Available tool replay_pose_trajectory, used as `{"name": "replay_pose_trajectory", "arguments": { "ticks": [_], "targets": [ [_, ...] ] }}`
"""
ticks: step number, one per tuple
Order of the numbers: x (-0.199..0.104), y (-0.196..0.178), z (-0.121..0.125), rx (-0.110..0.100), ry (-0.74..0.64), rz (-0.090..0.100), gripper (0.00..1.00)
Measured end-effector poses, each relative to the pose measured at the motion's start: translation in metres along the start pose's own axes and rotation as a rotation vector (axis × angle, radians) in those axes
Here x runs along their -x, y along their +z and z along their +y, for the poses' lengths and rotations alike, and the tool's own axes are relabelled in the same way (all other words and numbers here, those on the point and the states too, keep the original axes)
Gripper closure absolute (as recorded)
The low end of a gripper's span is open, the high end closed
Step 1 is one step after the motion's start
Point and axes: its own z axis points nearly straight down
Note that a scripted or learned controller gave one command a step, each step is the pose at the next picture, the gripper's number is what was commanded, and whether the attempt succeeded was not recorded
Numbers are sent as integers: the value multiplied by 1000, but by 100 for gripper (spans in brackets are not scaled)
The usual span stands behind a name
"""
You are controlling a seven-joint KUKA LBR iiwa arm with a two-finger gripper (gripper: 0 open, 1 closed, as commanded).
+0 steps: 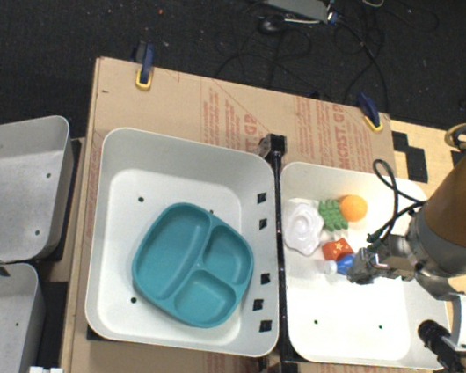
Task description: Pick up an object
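Two shallow white bins side by side on a cardboard-covered bench: left bin, right bin. One grey arm with an orange band, reaching in from the right over the right bin. One teal divided tray, three compartments, lying tilted in the middle of the left bin, alone there.

In the right bin, a small cluster near the upper left: one crumpled white object, one green leafy toy, one orange ball touching the green toy, one small red piece, one small blue piece just below the red.

One gripper, dark, lowered just beside the blue piece, at the right edge of the cluster. Too dark and small to tell how far apart its tips stand, or whether anything sits between them. Possibly touching the blue piece; cannot tell.

Two blue-and-yellow clamps on the far edge of the cardboard.
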Motion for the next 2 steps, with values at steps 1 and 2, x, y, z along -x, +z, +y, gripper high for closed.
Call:
{"name": "replay_pose_trajectory", "arguments": {
  "ticks": [1,2],
  "targets": [
    [-49,7,7,-3,-5,2,100],
    [-106,-7,16,-1,-7,3,100]
  ]
}}
